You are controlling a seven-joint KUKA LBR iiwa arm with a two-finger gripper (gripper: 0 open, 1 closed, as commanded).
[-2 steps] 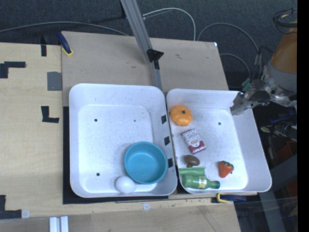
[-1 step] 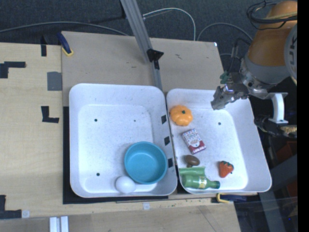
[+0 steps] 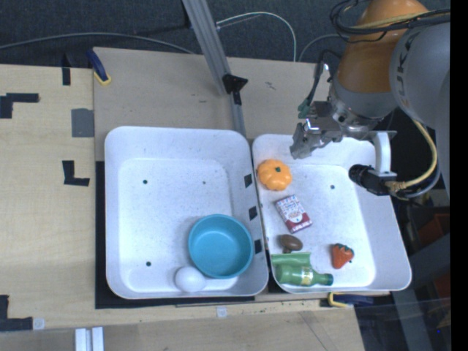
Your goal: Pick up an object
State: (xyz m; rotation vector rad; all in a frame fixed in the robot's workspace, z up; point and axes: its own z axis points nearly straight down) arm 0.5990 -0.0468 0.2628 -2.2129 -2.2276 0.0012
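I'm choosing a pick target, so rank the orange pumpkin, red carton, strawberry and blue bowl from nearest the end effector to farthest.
From the end effector, in the camera view:
1. Orange pumpkin, top left of the right bin.
2. Red carton, middle of that bin.
3. Strawberry, lower right of that bin.
4. Blue bowl, left bin, about as far as the strawberry.

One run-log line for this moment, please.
claw: over right bin's far edge, nothing seen held | nearest: toy pumpkin | left bin: blue bowl, white ball

Right bin's [image 3: 391, 254] upper right floor lies bare; pumpkin [image 3: 274, 175], carton [image 3: 292, 213] and bottle [image 3: 301, 273] crowd its left
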